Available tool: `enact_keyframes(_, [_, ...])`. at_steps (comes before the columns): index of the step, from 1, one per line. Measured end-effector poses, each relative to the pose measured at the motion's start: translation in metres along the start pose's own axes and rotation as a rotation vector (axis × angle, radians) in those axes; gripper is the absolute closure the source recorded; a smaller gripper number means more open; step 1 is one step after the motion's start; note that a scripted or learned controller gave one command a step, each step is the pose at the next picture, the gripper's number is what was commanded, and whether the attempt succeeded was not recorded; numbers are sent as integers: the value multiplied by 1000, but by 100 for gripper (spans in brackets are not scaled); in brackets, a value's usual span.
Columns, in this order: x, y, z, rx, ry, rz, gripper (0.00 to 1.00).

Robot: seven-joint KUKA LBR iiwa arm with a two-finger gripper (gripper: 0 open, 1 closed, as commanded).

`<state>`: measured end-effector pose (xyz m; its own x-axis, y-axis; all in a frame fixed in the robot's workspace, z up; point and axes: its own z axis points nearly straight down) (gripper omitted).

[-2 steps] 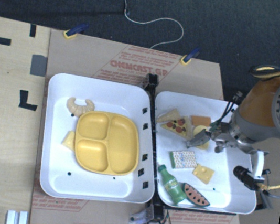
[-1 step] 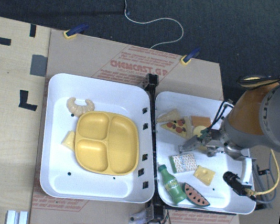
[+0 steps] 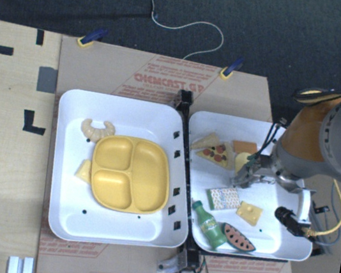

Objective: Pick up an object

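Grey gripper [image 3: 243, 176]: right of centre, low in the right bin [image 3: 269, 243]; jaws' state unclear.
Advice: descend squarely on the wafer [image 3: 223, 198], then close.

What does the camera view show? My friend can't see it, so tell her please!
A robot arm's gripper reaches down into the right white bin among toy foods: a pizza slice, a green bottle and a watermelon slice. The left bin holds a yellow divided plate.
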<state>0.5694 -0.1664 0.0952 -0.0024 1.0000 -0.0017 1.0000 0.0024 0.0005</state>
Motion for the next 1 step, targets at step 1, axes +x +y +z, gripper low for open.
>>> enact_keyframes(1, [4,-5,-61,-3,1,1,100])
